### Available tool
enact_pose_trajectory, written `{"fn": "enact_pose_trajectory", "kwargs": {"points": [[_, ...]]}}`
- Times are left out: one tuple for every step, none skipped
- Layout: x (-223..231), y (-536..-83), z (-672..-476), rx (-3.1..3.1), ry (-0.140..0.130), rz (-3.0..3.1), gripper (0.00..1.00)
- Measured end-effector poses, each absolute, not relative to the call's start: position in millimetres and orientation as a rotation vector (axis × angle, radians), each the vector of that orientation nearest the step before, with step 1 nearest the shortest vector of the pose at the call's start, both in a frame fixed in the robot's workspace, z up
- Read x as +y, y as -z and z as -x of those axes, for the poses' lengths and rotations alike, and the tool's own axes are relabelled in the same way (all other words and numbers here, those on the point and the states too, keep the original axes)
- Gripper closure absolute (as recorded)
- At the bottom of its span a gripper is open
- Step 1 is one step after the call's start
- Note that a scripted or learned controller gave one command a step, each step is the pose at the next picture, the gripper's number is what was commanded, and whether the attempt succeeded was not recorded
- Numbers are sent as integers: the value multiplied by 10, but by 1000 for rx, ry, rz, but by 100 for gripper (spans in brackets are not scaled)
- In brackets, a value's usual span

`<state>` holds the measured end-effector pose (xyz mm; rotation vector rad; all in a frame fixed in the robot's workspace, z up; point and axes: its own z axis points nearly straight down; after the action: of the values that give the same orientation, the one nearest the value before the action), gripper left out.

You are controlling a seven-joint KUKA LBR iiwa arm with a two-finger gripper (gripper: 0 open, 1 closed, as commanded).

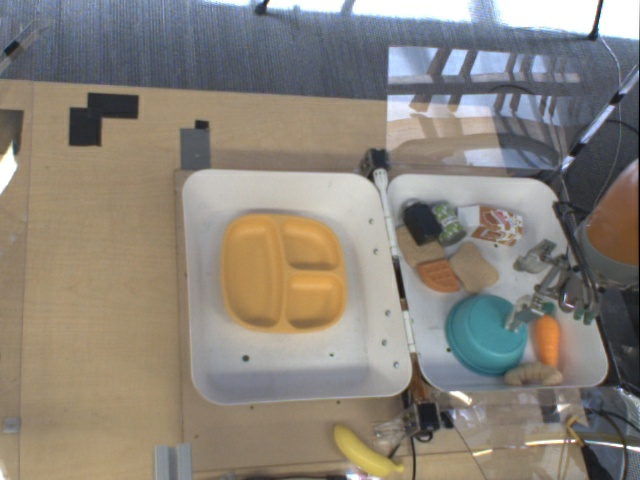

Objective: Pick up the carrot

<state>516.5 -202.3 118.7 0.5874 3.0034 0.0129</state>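
The carrot [546,340] is a small orange cone lying in the right bin [575,368], near its front right corner and just right of a teal bowl [483,334]. My gripper [524,287] hovers over the right side of that bin, just behind the carrot. Its fingers are open, one finger [536,258] toward the back and the other just above the carrot's top end and the bowl's rim. Nothing sits between the fingers.
The right bin also holds a tan root piece [533,374], a bread slice [474,266], an orange wedge [438,276], a black and green item [430,223] and a red-white packet [498,225]. A yellow divided plate [283,271] lies in the left bin [215,368]. A banana [366,453] rests on the bench.
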Motion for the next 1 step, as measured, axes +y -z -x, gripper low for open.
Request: {"fn": "enact_pose_trajectory", "kwargs": {"points": [[-2032, -1174, -5337, 3076, -12, -430, 0]]}}
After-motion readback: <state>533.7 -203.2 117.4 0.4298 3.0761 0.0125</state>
